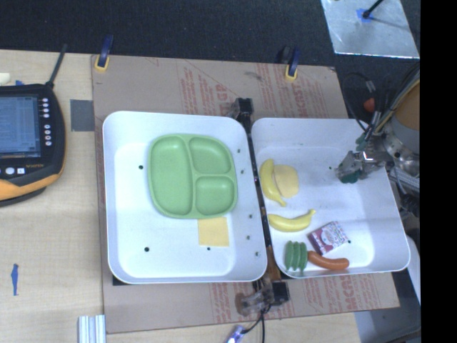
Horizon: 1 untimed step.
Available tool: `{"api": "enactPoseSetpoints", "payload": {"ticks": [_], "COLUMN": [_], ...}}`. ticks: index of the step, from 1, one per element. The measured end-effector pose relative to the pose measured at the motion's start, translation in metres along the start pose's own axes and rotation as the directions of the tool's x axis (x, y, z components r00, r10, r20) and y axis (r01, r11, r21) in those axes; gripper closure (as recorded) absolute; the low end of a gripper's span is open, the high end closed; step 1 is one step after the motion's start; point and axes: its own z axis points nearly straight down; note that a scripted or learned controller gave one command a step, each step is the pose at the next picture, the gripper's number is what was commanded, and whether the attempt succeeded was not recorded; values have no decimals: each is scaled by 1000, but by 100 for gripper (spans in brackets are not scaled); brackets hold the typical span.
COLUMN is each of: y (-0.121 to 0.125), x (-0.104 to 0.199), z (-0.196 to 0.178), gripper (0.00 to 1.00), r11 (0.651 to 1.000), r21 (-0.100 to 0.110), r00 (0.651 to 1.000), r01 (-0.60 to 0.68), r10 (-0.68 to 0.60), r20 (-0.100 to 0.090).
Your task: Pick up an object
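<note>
Banana long axis left-right (tip upturned right); hand grip unreadable, right bin.

right bin | bananas, green pepper, carrot, red packet | lying flat, near front-left corner

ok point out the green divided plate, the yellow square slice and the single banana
green divided plate [191, 175], camera view, on its central ridge
yellow square slice [213, 231], camera view, middle of its flat face
single banana [290, 221], camera view, mid-curve of its body

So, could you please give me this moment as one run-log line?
task: pick up an object | gripper: over right bin, far side | held: nothing seen | nearest: banana, packet
</note>
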Motion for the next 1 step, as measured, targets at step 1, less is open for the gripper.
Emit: {"api": "enactPoseSetpoints", "payload": {"ticks": [1], "y": [38], "x": [74], "z": [-43], "gripper": [100], "r11": [1000], "r21": [2], "r00": [1000], "r01": [1], "r10": [-1], "r20": [-1]}}
